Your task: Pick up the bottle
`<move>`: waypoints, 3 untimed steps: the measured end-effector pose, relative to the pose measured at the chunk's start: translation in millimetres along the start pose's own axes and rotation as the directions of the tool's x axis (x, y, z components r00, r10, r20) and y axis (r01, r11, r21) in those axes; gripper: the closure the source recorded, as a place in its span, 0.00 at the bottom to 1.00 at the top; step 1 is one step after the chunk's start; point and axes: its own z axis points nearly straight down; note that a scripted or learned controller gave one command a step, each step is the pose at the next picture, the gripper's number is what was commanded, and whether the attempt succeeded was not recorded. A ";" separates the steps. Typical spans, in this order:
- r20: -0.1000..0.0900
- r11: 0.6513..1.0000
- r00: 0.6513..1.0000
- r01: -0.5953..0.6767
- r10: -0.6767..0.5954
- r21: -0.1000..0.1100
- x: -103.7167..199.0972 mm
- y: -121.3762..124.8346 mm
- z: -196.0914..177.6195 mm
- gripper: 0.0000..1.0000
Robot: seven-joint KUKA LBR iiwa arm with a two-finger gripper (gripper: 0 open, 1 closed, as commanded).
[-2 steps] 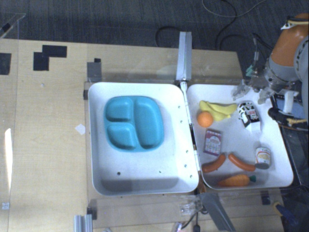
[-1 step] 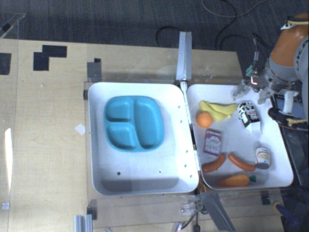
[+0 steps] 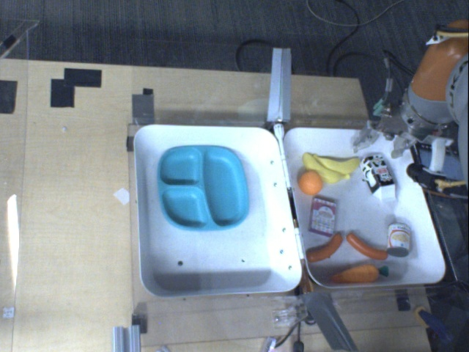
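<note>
Near the right bin's (image 3: 423,210) front wall, the bottle (image 3: 399,238) is seen. The claw (image 3: 382,141), spread wide and empty, should be centred above it.

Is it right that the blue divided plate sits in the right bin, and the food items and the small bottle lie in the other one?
Not quite. The camera view shows the blue divided plate in the left bin; the food items and the small bottle lie in the right bin.
</note>
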 end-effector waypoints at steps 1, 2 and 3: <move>0.000 1.000 1.000 0.000 0.000 0.000 0.0 0.0 0.0 0.00; 0.000 0.998 0.998 -0.067 0.067 0.001 -1.7 0.5 21.7 0.00; 0.000 0.967 0.967 -0.255 0.255 -0.001 -10.7 -43.3 -121.9 0.00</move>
